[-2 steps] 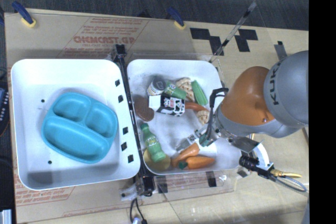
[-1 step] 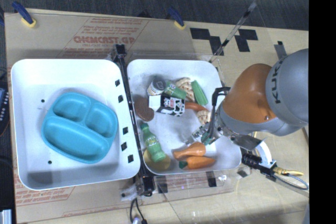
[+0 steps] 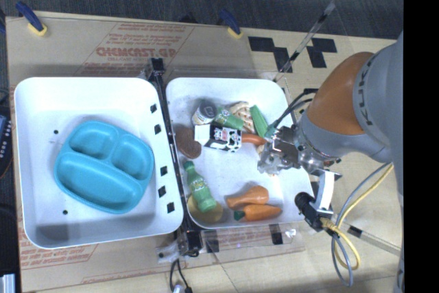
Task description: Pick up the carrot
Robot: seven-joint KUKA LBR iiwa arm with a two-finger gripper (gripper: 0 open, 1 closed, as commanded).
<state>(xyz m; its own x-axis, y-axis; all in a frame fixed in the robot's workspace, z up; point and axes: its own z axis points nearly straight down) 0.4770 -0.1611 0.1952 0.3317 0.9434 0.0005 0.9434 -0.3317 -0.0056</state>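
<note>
Brown cardboard bench (image 3: 226, 44) over dark carpet; red lettering on it reads "CHEMCAST GP". Left bin (image 3: 34, 147) holds a blue divided tray (image 3: 103, 165). Right bin (image 3: 226, 89) holds a green bottle (image 3: 199, 187), a black-and-white printed carton (image 3: 225, 136), wording unreadable, and the carrot (image 3: 259, 212) along the near wall. Gripper (image 3: 271, 160) hangs above and apart from the carrot; whether it is open or closed cannot be told.

2 white bins (image 3: 41, 168), side by side. 1 blue divided tray (image 3: 103, 167) in the left-of-frame bin. Right bin: 2 carrots (image 3: 259, 212) at the bottom, 1 green bottle (image 3: 199, 190), 1 small can (image 3: 204, 112), rest of pile unclear.
</note>
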